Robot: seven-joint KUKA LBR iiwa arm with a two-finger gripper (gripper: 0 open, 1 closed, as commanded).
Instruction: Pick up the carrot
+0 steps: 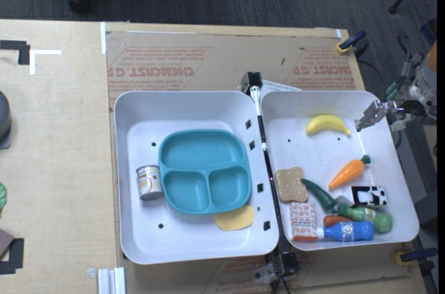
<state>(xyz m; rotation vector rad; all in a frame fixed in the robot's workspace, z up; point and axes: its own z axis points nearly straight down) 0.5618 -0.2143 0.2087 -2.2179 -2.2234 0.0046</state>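
The carrot [345, 173] is orange with a green top and lies tilted in the right bin [292, 108], towards its right side. My gripper [381, 120] hangs over the right bin's far right rim, up and to the right of the carrot and apart from it. It looks open, with nothing between its fingers.
Around the carrot in the right bin lie a banana [328, 124], a bread slice [290, 183], a green vegetable [318, 194], a blue bottle [348, 231], a small carton [302, 222] and a black-and-white toy [367, 195]. The left bin [132, 119] holds a teal divided plate [205, 171], a can [148, 183] and a yellow disc [234, 218].
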